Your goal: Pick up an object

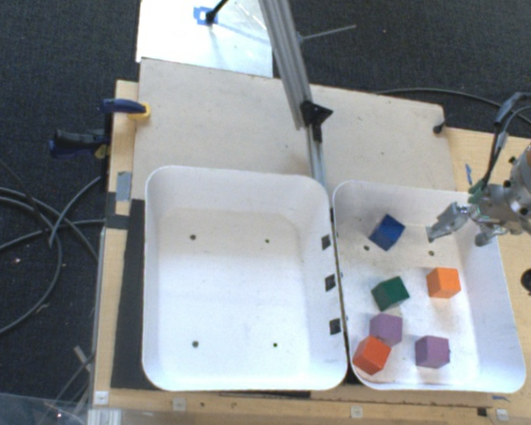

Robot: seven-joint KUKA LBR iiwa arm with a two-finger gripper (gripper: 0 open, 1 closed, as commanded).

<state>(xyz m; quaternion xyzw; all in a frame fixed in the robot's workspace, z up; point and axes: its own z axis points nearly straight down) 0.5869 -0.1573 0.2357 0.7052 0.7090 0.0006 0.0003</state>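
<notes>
Two-finger metal gripper [464, 226] hung over right white plastic bin [509, 322], fingers spread, nothing between them. Nearest candidate: small orange cube [443, 282], just below the fingertips; small blue cube [387, 232] off to one side. Best approach, likely: centre over one cube, descend straight, close squarely. Same bin also held green cube [390, 293], two purple cubes, red-orange cube [371, 355]. Left white bin [160, 271] alongside.

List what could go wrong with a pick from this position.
The tool hovers between the blue cube and the orange cube, above neither, so a straight descent could close on nothing. The green cube, a purple cube and the red cube sit close together; a grasp there could knock neighbours.
</notes>
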